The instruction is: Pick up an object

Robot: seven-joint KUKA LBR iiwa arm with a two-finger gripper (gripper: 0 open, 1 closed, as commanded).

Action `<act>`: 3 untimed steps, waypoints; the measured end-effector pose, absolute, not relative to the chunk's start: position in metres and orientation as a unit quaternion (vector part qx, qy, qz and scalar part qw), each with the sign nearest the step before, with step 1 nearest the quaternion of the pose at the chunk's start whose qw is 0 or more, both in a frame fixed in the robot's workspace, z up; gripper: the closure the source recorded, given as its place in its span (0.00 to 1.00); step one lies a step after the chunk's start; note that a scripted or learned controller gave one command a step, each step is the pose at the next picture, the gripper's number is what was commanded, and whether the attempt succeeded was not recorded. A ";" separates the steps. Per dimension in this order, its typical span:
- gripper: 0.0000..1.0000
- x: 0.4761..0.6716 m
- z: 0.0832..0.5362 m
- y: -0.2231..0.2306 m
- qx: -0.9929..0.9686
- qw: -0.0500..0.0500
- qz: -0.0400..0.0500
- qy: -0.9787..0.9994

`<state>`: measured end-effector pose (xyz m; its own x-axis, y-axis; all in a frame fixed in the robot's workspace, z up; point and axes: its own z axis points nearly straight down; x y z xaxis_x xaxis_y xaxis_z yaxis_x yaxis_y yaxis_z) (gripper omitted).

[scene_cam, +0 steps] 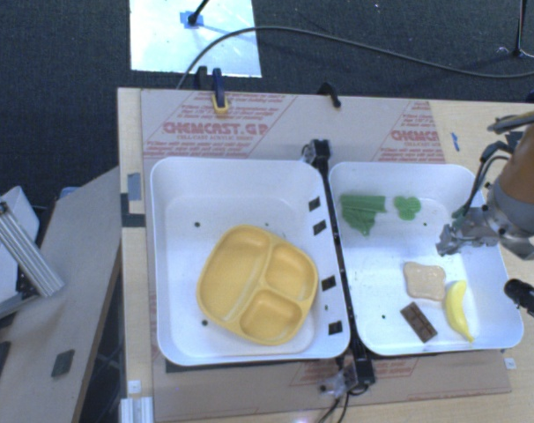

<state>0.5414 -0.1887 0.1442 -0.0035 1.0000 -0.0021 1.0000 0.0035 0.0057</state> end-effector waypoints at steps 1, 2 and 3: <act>1.00 0.546 0.189 -0.194 0.706 0.003 0.001 0.709; 1.00 0.554 0.244 -0.185 0.705 0.004 0.002 0.709; 1.00 0.559 0.242 -0.144 0.704 0.001 0.001 0.710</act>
